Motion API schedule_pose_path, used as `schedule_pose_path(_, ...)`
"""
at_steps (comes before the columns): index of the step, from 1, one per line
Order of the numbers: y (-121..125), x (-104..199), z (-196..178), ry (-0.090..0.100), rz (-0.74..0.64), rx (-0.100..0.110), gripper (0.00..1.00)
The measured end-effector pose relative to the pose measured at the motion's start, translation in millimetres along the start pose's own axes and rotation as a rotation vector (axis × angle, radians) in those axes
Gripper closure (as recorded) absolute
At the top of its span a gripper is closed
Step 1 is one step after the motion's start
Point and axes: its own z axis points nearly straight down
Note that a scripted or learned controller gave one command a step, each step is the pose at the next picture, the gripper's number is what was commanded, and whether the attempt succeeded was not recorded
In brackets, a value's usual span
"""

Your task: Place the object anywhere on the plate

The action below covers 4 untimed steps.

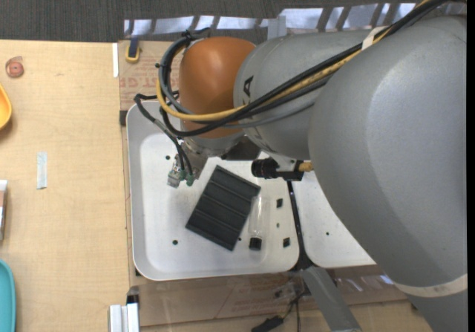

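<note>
The tool (185, 167) hangs low over the far-left part of the near white bin (148, 252), tucked under the orange band (211, 85) of the grey arm (386, 145), which hides enough of it that whether it is spread or pressed together cannot be told. Nothing is seen caught in it. Just beside it, towards the bin's middle, lies a black ribbed slab (223, 206), flat on the bin floor and turned at a slant; this looks to be the task's object. A small dark piece (254, 243) sits near the slab's lower corner. To the left of the bin runs the pale wooden bench (67, 174), with 1 teal rim (6, 297) at its lower edge that may be the plate, though too little of it is visible to say. To do the pick well, the tool should likely shift over the slab's centre, line up across its narrower width, and descend squarely.
</note>
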Motion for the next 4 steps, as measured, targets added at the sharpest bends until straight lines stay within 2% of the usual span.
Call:
schedule_pose_path(1, 10, -18, -162, -0.004, -0.297, -0.003, 1.0)
schedule_pose_path(2, 10, -18, -162, -0.004, -0.298, -0.003, 0.0)
schedule_pose_path(3, 11, -19, -168, -0.005, -0.297, -0.002, 1.0)
schedule_pose_path(4, 15, -31, -101, -0.001, -0.931, -0.003, 1.0)
